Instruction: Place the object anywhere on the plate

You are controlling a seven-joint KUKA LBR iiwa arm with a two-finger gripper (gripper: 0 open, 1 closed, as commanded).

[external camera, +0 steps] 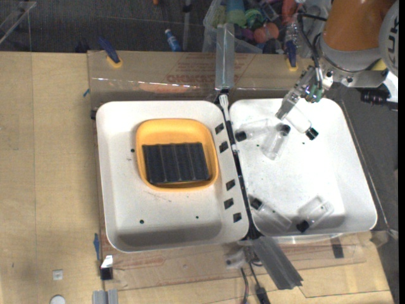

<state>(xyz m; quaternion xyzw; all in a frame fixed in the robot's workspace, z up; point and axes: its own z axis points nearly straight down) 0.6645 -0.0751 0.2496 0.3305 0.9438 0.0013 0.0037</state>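
Camera view: hand hangs above right bin.

Two white bins side by side, crate of colourful toys behind, tan bench

Orange-yellow plate under a black ridged object, in a white bin.

arm: cut off by the top and right edges; we see just the orange band and wrist.
gripper: its fingertips blur against the white right bin; we cannot tell their spread.
clutter box: cut by the top edge; its coloured contents are too jumbled to name.
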